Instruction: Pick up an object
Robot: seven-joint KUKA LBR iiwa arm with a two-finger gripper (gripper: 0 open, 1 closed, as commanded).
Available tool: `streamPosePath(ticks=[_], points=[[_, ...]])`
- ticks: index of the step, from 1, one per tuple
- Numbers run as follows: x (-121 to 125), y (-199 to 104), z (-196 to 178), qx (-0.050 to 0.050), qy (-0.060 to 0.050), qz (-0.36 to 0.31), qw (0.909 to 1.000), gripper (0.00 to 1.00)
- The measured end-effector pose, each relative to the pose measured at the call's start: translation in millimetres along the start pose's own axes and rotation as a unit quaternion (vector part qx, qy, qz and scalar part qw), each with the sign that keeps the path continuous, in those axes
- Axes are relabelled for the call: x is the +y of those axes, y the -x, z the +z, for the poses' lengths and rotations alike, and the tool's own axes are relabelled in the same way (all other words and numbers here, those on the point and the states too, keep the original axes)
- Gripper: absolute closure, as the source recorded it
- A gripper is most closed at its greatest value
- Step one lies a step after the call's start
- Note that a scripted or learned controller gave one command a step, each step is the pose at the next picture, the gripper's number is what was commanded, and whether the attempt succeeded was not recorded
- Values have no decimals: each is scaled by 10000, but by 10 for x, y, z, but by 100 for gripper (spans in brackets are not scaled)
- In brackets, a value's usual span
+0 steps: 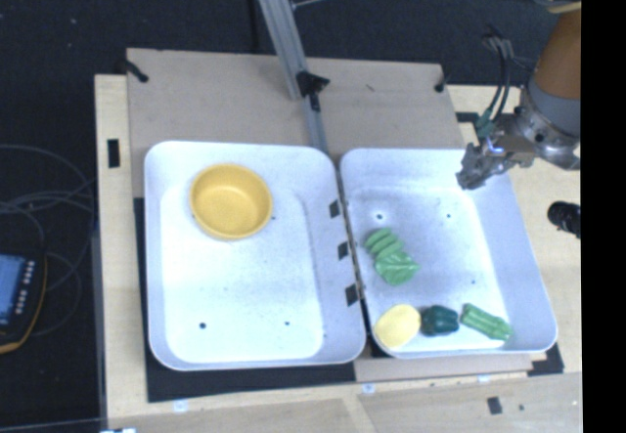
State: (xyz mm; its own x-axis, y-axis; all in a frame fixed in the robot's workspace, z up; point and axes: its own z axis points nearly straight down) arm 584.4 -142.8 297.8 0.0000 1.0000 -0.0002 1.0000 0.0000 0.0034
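Note:
My gripper [476, 170] hangs over the far right corner of the right bin [440, 196], well away from the objects. A light green ribbed piece [390, 256] lies near that bin's left side. Along the front edge sit a yellow round object [397, 324], a dark green object [439, 320] and a green elongated piece [485, 322]. A yellow bowl [231, 201] rests in the far part of the left bin [245, 324].
A grey metal bar [279, 16] slants down from the top toward the gap between the bins. A tan board [215, 99] lies behind both bins. A dark device [18, 289] with cables sits at the far left.

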Motion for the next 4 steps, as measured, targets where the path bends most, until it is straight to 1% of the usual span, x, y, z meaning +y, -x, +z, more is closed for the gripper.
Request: streamPosePath(ticks=[3,4], points=[[254,-1355,447,2,-20,-12,10000,100],[385,-1927,410,7,-14,-21,10000,100]])
